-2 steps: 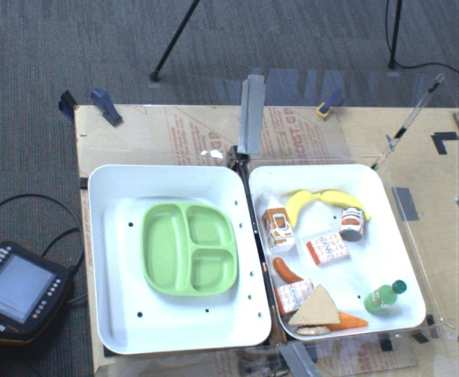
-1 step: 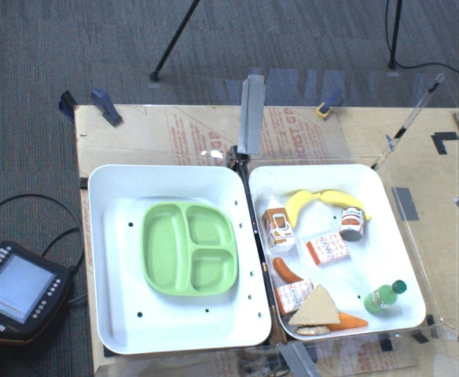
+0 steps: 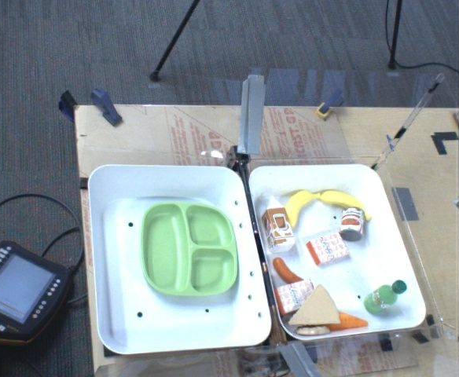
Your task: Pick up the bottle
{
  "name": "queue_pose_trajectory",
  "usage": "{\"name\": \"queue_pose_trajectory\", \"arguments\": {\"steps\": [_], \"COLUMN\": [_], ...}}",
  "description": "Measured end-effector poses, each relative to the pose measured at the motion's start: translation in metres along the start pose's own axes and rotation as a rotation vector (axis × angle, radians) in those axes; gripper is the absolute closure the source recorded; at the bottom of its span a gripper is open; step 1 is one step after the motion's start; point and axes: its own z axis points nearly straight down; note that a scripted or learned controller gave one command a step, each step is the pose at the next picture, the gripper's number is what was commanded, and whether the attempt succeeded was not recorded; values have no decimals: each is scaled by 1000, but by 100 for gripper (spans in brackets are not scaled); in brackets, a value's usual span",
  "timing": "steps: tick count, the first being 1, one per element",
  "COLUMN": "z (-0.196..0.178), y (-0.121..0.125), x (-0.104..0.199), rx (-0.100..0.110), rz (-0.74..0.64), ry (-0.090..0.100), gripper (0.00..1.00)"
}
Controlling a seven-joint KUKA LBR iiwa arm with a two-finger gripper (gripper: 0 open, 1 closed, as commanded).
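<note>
The green bottle lies near the right bin's front right corner, close to the wall, carrot beside it.

The small green plastic bottle with a darker green cap lies on its side in the near right corner of the right white bin, cap pointing up-right toward the bin's right wall. It appears translucent. It lies just right of the orange carrot.
</note>
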Motion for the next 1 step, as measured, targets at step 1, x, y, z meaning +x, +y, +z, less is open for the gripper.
{"name": "queue_pose_trajectory", "arguments": {"steps": [1], "z": [0], "y": [0], "x": [0], "rx": [0], "rz": [-72], "ry": [0], "gripper": [100]}}
